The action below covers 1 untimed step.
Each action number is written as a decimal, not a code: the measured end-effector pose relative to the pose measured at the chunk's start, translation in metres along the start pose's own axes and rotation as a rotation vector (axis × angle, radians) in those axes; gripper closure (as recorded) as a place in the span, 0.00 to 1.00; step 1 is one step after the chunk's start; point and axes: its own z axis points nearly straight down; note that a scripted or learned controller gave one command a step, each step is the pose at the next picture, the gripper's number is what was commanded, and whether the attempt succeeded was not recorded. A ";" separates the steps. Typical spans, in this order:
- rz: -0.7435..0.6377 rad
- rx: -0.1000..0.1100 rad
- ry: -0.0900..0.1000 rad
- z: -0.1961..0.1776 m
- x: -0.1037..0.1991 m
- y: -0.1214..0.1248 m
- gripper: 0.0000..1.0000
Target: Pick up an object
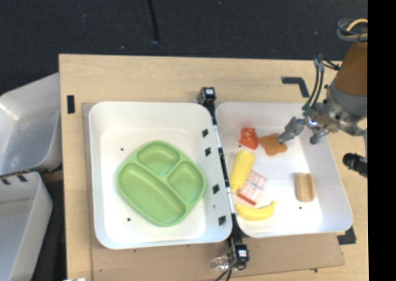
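The right bin holds several toy foods: a red piece, an orange-brown piece, a yellow corn cob, a red-and-white packet, a banana and a tan bread roll. My gripper hangs over the bin's upper right part, open, with its fingers spread. One fingertip sits at the upper right edge of the orange-brown piece. Nothing lies between the fingers.
The left bin holds a green divided plate. A black-clipped divider runs between the two bins. The arm's orange band rises at the right edge. A white container stands off the bench at the left.
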 end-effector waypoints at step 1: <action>-0.003 -0.013 -0.003 -0.009 0.000 0.003 0.00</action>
